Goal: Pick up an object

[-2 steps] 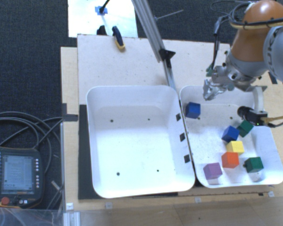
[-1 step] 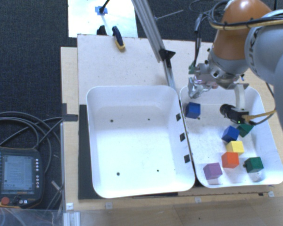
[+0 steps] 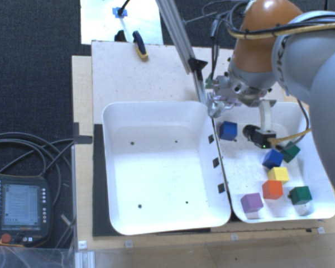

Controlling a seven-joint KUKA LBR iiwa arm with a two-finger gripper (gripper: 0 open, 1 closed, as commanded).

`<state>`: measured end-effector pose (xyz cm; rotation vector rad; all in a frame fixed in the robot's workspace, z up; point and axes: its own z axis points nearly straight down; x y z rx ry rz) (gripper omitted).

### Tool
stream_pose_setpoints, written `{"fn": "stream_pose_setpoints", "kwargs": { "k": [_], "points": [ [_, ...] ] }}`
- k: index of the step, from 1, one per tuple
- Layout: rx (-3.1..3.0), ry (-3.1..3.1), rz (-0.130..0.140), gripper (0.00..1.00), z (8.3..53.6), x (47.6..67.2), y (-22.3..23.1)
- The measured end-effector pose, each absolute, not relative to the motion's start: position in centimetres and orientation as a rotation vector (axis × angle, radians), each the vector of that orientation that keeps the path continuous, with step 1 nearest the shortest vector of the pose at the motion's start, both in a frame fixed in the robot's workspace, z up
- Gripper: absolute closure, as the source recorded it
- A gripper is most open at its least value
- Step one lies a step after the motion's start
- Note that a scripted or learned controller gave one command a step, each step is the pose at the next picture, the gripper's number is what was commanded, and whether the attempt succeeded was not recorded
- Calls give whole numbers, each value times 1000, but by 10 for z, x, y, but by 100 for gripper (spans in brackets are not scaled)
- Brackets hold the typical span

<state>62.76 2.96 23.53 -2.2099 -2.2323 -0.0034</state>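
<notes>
I see pale bench [image 3: 134, 77], speckled top. Two white bins side by side, rims touching. Left bin [image 3: 156, 172] at 8 o'clock, on black mat [image 3: 97, 183] showing along its left edge. Right bin [image 3: 240, 172] at 4 o'clock. Blue-yellow clamp [image 3: 139, 44] at 11 o'clock, near far edge. Metal post [image 3: 176, 27] slants up at 12 o'clock.

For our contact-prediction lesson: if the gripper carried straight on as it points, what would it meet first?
Probably the right bin's left wall, beside the blue cube; depth is unclear.
</notes>
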Motion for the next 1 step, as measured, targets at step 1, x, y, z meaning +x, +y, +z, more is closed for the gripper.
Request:
{"fn": "stream_pose_setpoints", "kwargs": {
  "k": [1],
  "points": [
    [-2208, -2232, -3, 100, 237, 615, 81]
  ]
}}
